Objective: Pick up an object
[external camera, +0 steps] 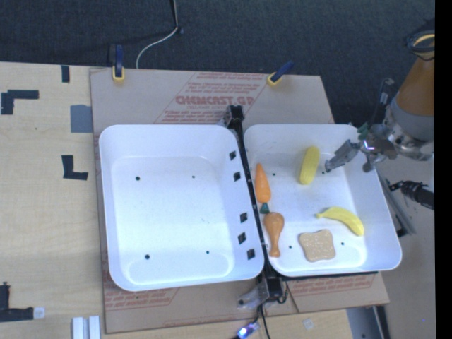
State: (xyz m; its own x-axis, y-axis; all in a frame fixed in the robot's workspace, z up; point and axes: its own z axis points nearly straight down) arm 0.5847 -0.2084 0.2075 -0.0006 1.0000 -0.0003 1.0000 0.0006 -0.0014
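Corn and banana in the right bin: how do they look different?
The corn is a straight, stubby cylinder; the banana is curved with tapered ends. The corn stands nearly upright in the view, further from the camera; the banana lies slanted, nearer, beside the bread. Both are yellow and lie apart from the claw.

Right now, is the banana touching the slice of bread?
Apart. The camera view shows white bin floor between the banana and the bread slice.

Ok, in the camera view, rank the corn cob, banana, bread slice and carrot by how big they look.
Largest to smallest:
1. banana, longest
2. carrot and corn cob, too alike in length to rank
3. bread slice, shortest but broadest, so its place is unsure
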